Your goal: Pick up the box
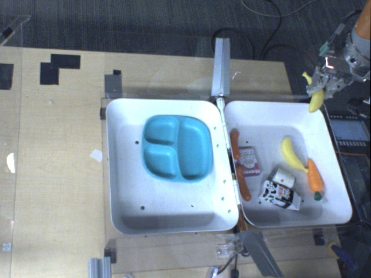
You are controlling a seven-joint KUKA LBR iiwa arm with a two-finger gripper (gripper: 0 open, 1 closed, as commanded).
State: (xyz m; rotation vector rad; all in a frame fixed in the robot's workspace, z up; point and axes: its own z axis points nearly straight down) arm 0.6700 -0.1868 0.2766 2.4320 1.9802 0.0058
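The grey arm's gripper (pixel 317 91), clasping a small yellow banana-shaped object (pixel 315 100), hangs beyond the right white bin's (pixel 342 210) far corner, well apart from the black-and-white printed box (pixel 279 193) lying inside it

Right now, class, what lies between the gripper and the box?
In the camera view, a banana lies between the gripper and the box.
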